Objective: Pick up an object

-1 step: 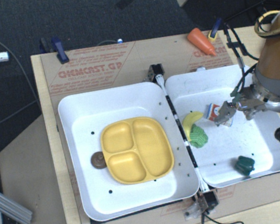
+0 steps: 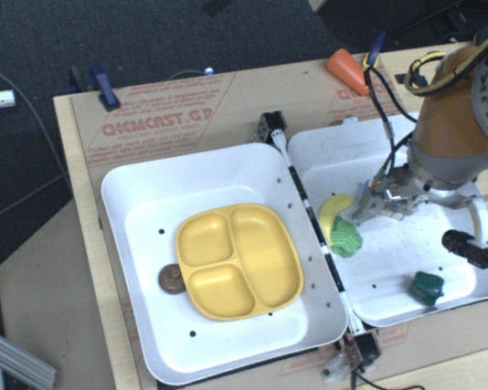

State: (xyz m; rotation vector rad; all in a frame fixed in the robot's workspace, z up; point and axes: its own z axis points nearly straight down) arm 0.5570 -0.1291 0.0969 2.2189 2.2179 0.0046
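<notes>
In the right bin [image 2: 355, 138] a yellow banana-shaped object [image 2: 333, 211] lies by the left wall, with a light green knobbly object [image 2: 346, 239] touching its lower end. A dark green block [image 2: 426, 287] rests near that bin's front edge. My gripper [image 2: 366, 203] reaches in from the right, low over the bin, its tip just to the right of the yellow object and above the light green one. Nothing visibly sits in it.
The left bin [image 2: 133, 199] holds a yellow divided plate [image 2: 237, 263] and a small brown round piece [image 2: 171, 278] at the plate's left edge. An orange object [image 2: 346, 71] and a blue clamp [image 2: 103, 88] lie on the board behind the bins.
</notes>
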